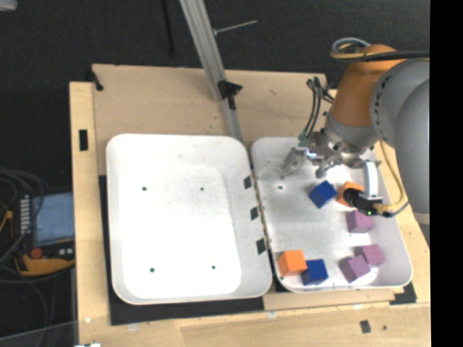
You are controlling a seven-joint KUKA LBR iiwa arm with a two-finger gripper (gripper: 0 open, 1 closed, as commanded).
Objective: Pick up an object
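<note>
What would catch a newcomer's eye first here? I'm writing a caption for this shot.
The grey arm with its orange band reaching in from the right, its gripper low over the far end of the right bin. Next, the bright blocks in that bin: a blue block just below the gripper, and an orange block touching another blue one at the near edge, with purple blocks beside them.

1. Worktop (145,100): pale tan wood, on a black floor.
2. Left bin (181,215): white, with a few dark dots.
3. Right bin (289,215): white, faintly speckled grey.
4. Arm (391,100): grey, orange band above the wrist.
5. Hand (318,157): silvery grey metal.
6. Blue cube (323,194) just below the hand.
7. Orange block (292,262) and a second blue block (315,271), farther below it.
8. Three purple blocks (359,221), (372,254), (354,267), below and right of the hand.
</note>
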